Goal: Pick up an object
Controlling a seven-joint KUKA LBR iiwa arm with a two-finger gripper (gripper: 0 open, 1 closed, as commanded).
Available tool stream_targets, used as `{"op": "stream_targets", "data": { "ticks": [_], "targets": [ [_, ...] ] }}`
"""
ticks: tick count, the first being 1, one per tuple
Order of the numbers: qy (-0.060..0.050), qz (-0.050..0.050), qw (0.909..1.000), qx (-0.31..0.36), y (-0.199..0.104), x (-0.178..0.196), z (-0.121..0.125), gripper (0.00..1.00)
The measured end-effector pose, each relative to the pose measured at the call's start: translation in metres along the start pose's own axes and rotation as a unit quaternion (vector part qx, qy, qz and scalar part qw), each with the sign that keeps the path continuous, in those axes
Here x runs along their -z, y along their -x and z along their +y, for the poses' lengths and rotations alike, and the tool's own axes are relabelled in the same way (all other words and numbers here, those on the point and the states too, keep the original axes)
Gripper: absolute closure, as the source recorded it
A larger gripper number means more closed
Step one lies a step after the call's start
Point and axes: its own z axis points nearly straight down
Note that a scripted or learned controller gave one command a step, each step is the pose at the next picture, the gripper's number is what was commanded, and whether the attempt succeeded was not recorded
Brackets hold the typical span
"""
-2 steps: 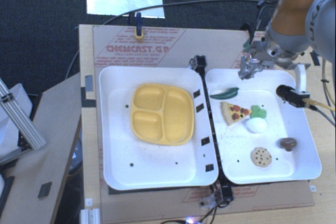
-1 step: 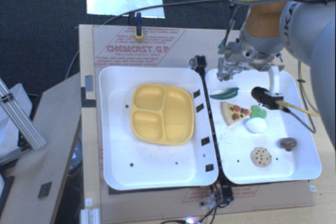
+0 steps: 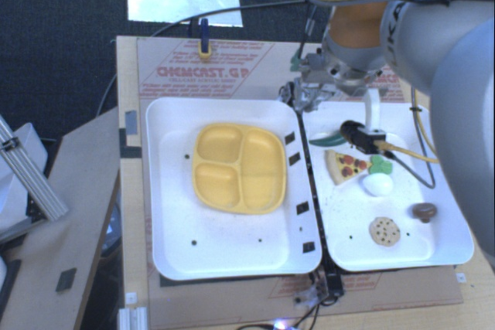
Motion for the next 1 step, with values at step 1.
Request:
{"op": "stream_targets", "data": {
  "ticks": [1],
  "targets": [
    [-0.001, 0.000, 1.0000, 0.000, -0.0615, -0.0105, -0.0037, 1.00]
  ]
}}
